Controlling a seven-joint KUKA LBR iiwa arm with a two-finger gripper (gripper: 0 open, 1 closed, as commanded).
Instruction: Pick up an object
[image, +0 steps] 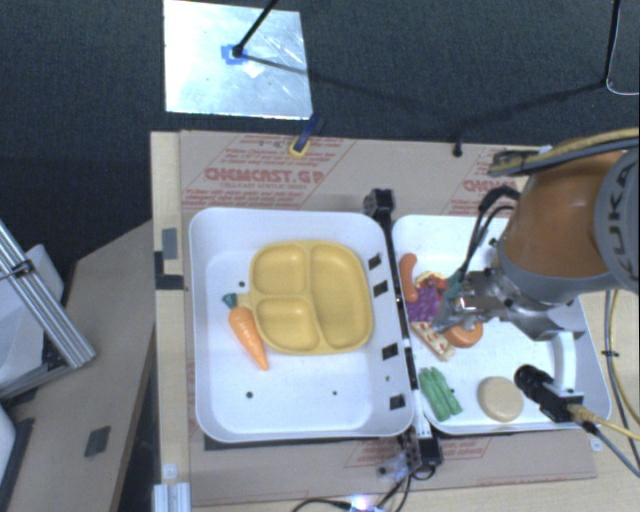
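A green pod-like toy and a pale round piece, like a biscuit or bun, lie closest to the viewer, at the near end of the right bin. The pod is straight toward the viewer from the purple grape bunch. The round piece sits toward the viewer and to the right of the grapes, well apart from them.

The grapes lie in the middle of the right bin, close to the wall it shares with the left bin. A red-orange sausage shape curves along the grapes' left and far side, touching or nearly touching them. A tan wedge with red spots lies just on the near side of the grapes. A small orange piece sits near the grapes, down and to their right, just beside the wedge.

The claw hangs just right of the grapes, above the orange piece, at the end of the grey and orange arm. Whether the claw is open or closed cannot be told, and nothing can be seen gripped in it.

Left of the grapes, across the shared wall, a yellow three-part plate rests in the left bin. An orange carrot lies farther left of the grapes, against the plate's far-side edge. Both bins stand on the brown table.
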